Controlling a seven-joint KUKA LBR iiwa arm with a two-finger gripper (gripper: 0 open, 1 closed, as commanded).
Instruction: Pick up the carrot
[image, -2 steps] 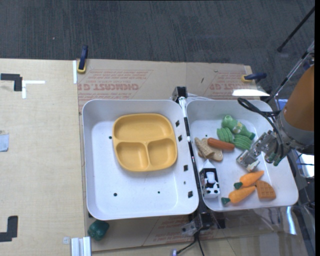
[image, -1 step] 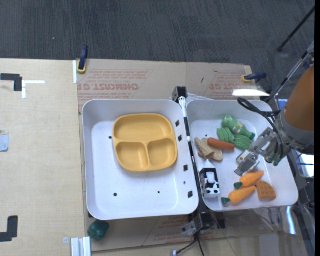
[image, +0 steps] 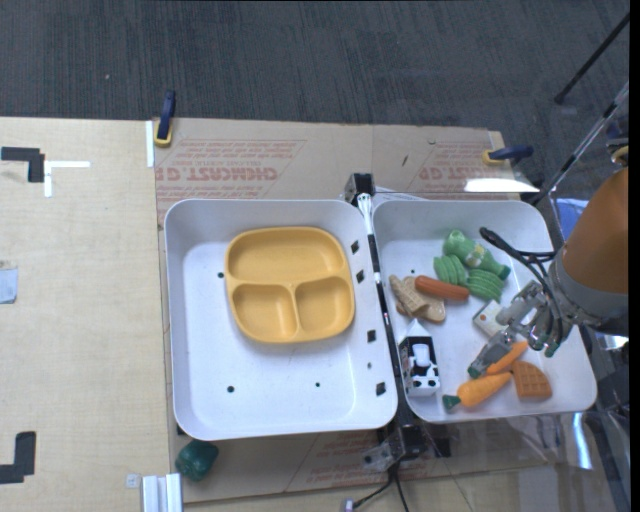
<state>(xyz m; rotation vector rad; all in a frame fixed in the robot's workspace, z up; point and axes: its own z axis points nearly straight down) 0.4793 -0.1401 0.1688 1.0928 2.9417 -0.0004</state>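
Observation:
The carrot (image: 480, 390) is orange with a small green stem end and lies near the front of the right bin (image: 570, 398), pointing to the lower left. My gripper (image: 499, 350) hangs low over the bin, just above and to the right of the carrot, with the arm coming in from the right. A smaller orange piece (image: 511, 353) lies right at the gripper's tip. Whether the gripper touches that piece or the carrot is unclear.
A waffle piece (image: 533, 381) lies right of the carrot. Further back are green vegetables (image: 468, 266), a red sausage (image: 442, 289) and a tan biscuit (image: 415, 300). A black-and-white item (image: 420, 363) sits by the divider. The left bin (image: 200, 400) holds a yellow divided plate (image: 290, 283).

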